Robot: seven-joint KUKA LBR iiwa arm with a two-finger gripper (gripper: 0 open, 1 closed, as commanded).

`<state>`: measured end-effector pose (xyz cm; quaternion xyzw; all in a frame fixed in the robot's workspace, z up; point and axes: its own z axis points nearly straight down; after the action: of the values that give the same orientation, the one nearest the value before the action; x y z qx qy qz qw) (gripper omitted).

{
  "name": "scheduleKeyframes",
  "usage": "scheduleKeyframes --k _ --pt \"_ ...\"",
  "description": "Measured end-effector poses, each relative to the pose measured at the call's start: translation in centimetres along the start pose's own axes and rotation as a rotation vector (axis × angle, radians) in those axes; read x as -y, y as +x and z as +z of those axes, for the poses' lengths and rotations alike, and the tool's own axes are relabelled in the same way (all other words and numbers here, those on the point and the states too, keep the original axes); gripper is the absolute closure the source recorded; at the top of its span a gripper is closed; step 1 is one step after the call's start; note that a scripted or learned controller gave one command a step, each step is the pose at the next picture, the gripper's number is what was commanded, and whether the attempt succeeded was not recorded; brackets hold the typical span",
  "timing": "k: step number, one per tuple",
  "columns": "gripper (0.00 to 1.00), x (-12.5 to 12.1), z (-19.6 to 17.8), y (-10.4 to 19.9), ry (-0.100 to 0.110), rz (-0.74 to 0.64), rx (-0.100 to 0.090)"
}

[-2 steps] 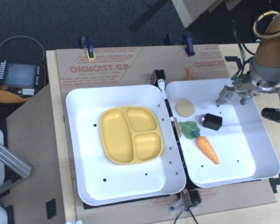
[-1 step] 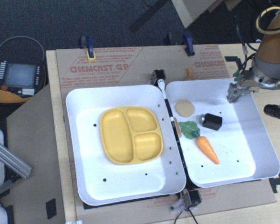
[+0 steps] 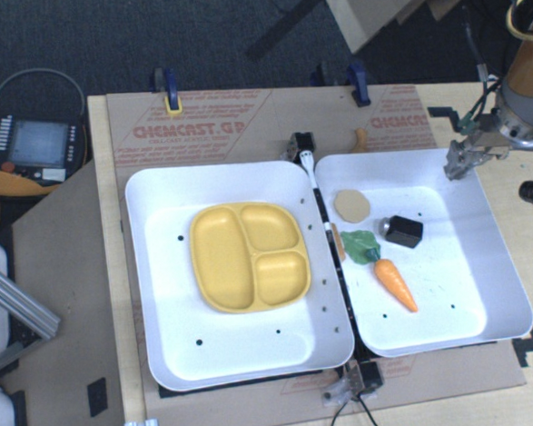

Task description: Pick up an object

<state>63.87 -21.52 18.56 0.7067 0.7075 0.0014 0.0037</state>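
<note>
Nearest, toy carrot [image 3: 396, 285], green piece [image 3: 360, 246], black block [image 3: 402, 231] and tan disc [image 3: 351, 205] lying ungrasped in right bin [image 3: 475, 325]; gripper [image 3: 464, 159] at far rim, grip state indiscernible; pick apparently not yet done.

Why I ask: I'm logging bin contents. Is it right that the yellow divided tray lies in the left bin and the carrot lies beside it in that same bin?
Not quite. The yellow divided tray does lie in the left bin, but the carrot lies in the right bin, near the green piece, as the camera view shows.
</note>
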Motion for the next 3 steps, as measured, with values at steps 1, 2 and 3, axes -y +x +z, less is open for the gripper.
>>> scheduleKeyframes --k 1,2,3 --pt "1.00 0.5 -4.8 0.2 -0.001 0.000 0.000" --pt "1.00 0.4 -6.9 0.2 0.001 0.000 -0.001" --pt "1.00 1.7 -6.1 5.9 0.009 -0.004 -0.006"
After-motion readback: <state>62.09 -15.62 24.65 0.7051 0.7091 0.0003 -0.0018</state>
